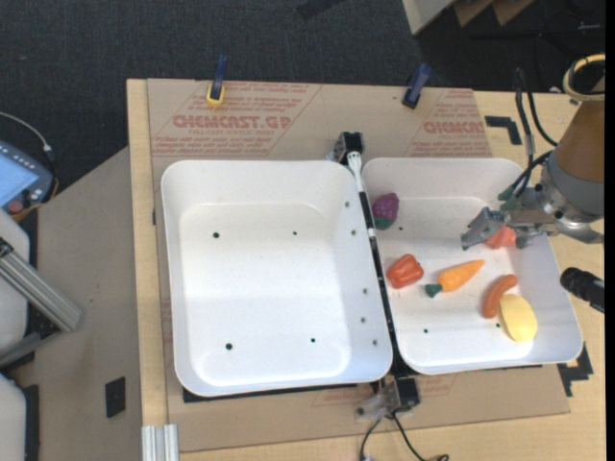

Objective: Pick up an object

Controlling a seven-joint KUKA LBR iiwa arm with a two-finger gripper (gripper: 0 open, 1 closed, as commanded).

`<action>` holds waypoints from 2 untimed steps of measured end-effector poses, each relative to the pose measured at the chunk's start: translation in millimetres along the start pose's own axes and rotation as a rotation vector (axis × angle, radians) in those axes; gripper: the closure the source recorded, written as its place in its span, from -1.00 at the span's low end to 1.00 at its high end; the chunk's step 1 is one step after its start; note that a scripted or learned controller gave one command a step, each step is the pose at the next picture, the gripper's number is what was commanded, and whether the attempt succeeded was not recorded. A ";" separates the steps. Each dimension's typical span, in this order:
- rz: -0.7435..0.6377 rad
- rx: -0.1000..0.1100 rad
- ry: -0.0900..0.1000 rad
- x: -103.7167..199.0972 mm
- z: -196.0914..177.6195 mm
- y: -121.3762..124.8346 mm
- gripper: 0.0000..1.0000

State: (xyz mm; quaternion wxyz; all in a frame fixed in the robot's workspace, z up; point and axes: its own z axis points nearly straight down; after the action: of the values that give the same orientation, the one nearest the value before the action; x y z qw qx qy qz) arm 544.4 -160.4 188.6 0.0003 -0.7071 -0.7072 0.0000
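The gripper (493,230) sits low over the right bin (452,349), and whether it is spread or pinched I cannot tell. Pressed against it on the arm side is a small reddish piece (502,239) — likely the target, though nothing shows it held. To grasp well, centre over that piece before lifting. Just below lie the orange carrot (459,276), a red sausage shape (498,294) and a yellow lemon (519,317). Further out sit the red pepper (404,271) and purple grapes (385,207) — clear of the approach.
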 end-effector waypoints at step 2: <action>0.001 -0.004 -0.002 54.3 93.5 7.5 1.00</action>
State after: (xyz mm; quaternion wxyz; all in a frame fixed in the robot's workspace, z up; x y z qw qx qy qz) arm 551.8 -106.1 95.1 -0.0016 -0.7073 -0.7069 -0.0008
